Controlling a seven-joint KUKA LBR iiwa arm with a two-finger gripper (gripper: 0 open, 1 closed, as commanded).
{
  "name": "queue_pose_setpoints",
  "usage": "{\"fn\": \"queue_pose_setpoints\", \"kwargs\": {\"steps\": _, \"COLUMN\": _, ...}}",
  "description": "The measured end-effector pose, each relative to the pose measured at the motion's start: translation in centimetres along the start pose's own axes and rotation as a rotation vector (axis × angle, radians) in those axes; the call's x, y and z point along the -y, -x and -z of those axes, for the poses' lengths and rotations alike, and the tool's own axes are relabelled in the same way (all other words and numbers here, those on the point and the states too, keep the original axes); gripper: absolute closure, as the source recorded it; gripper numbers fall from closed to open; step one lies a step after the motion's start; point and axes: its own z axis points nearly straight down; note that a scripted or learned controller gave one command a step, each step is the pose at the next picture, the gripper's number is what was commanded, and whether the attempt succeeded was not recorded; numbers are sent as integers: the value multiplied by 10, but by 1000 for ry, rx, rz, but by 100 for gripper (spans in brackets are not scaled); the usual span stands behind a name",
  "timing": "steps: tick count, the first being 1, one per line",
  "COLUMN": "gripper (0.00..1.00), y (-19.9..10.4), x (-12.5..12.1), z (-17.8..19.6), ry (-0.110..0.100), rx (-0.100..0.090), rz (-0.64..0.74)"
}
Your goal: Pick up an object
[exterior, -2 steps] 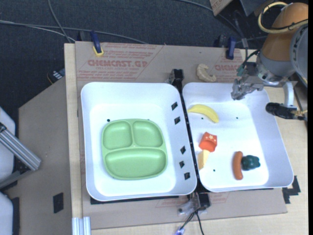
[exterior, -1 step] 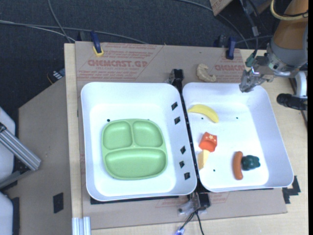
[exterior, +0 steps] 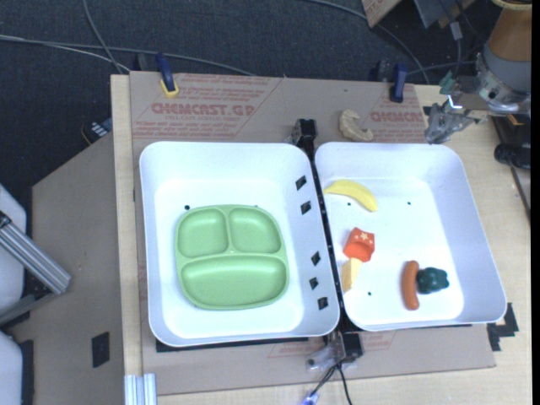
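The right bin (exterior: 460, 218) holds a yellow banana (exterior: 353, 194) near its back left and a red block (exterior: 360, 243) at its left middle. A pale orange stick (exterior: 347, 274) lies just below the block. At the front right an orange-brown sausage (exterior: 410, 285) touches a dark green lump (exterior: 434, 280). My gripper (exterior: 441, 130) hangs above the bench just behind the right bin's back right corner, well away from every object. It is open with nothing between its fingers.
The left bin (exterior: 160, 184) holds a green divided plate (exterior: 230, 256). A beige lump (exterior: 355, 125) lies on the bench behind the right bin. Clamps (exterior: 167, 78) (exterior: 396, 83) grip the board's back edge. Black clips line the seam between the bins.
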Motion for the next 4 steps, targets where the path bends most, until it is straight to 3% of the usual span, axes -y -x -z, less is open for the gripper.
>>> {"fn": "queue_pose_setpoints", "kwargs": {"steps": 4, "gripper": 100, "y": -217, "x": 32, "z": 19, "ry": -10, "rx": -4, "rz": 4}}
